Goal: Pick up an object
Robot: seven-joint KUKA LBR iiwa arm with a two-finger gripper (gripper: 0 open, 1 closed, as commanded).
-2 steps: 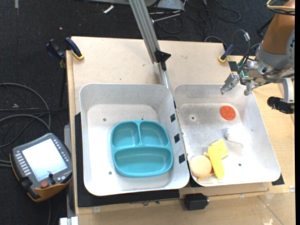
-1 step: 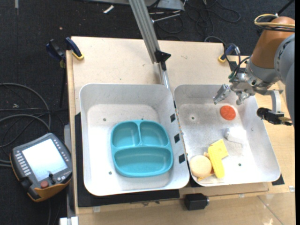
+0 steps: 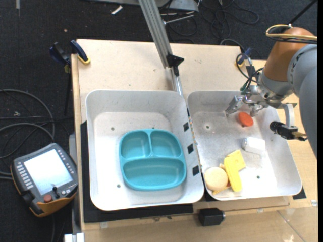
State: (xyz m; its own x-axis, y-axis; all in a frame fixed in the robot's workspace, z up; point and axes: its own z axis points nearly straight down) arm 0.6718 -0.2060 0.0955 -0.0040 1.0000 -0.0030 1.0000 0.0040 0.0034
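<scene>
A small black box (image 3: pixel 210 217) sits at the front edge of the desk (image 3: pixel 126 64), just below the seam where the two white bins meet. Above it, in the front left corner of the right bin (image 3: pixel 287 160), lies a pale cream ball (image 3: pixel 215 178), and a yellow block (image 3: pixel 234 168) leans against its right side, running toward the bin's front rim. A small white block (image 3: pixel 253 145) lies just beyond the yellow one, nearer the bin's middle. Further back, an orange-red object (image 3: pixel 246 119) rests on the bin floor, apart from the white block. The hand (image 3: pixel 244 103) hangs over the back of this bin, right above and just behind the orange-red object; its metal fingers point down to the left, and whether they are spread or closed cannot be told from this angle. Nothing is seen between them. The grey arm with its orange band (image 3: pixel 282 59) comes in from the right. The left bin (image 3: pixel 101 110) holds a teal divided tray (image 3: pixel 151 160) with three compartments, lying flat near the middle of its floor. A slanted metal pole (image 3: pixel 156 24) rises from the back of the desk between the bins. A blue and yellow clamp (image 3: pixel 70 52) grips the desk's far left corner. On the floor to the left lies a teach pendant (image 3: pixel 44 178) with a pale screen.
</scene>
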